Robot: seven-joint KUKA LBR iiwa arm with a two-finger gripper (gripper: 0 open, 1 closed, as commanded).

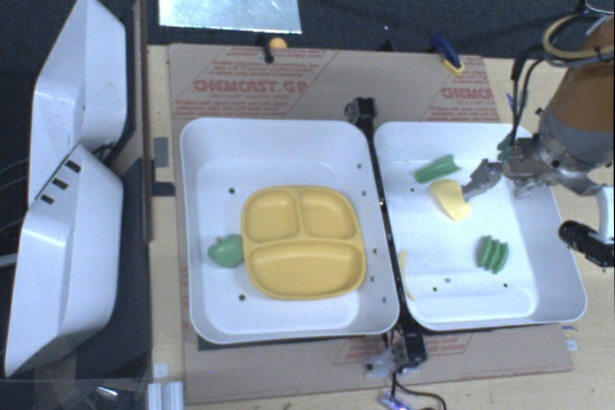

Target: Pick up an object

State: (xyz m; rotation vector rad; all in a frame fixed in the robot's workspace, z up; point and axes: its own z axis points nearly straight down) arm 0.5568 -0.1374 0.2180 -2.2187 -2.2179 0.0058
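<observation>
In the right bin (548,298) a pale yellow wedge-shaped piece (450,201) lies in the upper middle of the floor, and the gripper (478,181) comes in from the right with its grey tip just beside the wedge's upper right edge, seemingly touching it or very close to it. Whether the gripper is released or clenched cannot be told from this slanted view, and nothing is seen clasped in it. Just above and left of the wedge lies a green elongated piece (436,170), close to it but apart. Lower down and to the right, well apart from the wedge, rests a green ridged piece (493,253). A thin pale yellow sliver (403,266) sits against the bin's left wall. The arm (581,115), grey with an orange band, hangs over the bin's right rim. In the left bin (207,206) a yellow divided tray (304,241) with three compartments lies in the middle, and a small green rounded object (226,252) sits touching the tray's left edge. Both bins rest on a brown cardboard sheet (250,82) printed with red lettering.
</observation>
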